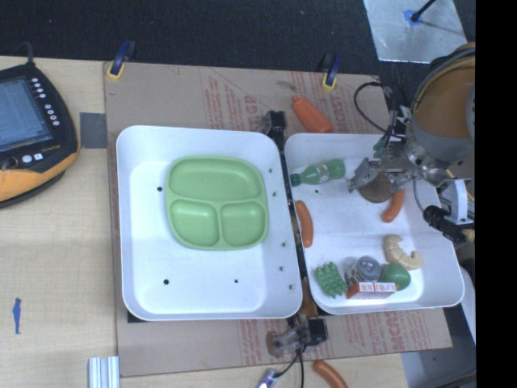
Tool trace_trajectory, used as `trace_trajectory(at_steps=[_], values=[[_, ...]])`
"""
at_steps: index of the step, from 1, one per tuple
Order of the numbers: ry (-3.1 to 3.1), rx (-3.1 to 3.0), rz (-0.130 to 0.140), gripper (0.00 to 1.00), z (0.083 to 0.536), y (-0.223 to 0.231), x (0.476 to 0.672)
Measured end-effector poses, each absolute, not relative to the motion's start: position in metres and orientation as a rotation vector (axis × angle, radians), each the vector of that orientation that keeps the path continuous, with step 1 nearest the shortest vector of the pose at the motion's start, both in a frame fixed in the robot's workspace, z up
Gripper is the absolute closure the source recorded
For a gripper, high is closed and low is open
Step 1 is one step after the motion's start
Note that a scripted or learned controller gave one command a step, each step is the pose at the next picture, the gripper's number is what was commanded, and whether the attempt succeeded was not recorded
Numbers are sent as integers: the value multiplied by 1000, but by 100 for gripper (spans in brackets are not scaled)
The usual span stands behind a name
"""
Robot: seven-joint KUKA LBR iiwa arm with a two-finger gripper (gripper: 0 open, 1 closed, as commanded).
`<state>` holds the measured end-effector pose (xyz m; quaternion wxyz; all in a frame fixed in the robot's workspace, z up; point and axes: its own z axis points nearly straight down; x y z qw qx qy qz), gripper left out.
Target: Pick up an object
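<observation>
Two white bins sit side by side on a surface [56, 241] covered with cardboard. The left bin [145, 281] holds a green divided plate [216, 202]. The right bin [436, 285] holds a green bottle [317, 172] lying near its upper left corner, an orange sausage [304, 222] against its left wall, a small green spiky toy [329, 278], a metal can [367, 267], a red-and-white box [370, 290], a green round piece [396, 276] and a pale curved piece [399, 250] toward the lower right. The arm [444, 103] reaches in from the right, its pincer [373, 176] low over the upper part of the right bin, just beside a brown round object [376, 191] and an orange sausage-like piece [393, 207]. How far the pincer is spread cannot be told, and nothing is seen clearly between its tips. Outside the bins, a carrot [310, 115] lies on the cardboard above the right bin, and a pendant [28, 132] rests at far left.
</observation>
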<state>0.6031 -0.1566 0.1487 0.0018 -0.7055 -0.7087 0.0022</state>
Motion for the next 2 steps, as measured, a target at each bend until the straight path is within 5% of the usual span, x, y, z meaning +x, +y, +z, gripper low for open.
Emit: trace_trajectory(at_steps=[1,2], values=[[-2223,-2218,3,0,138,-212,651],[-2227,-2214,4,0,164,-173,614]])
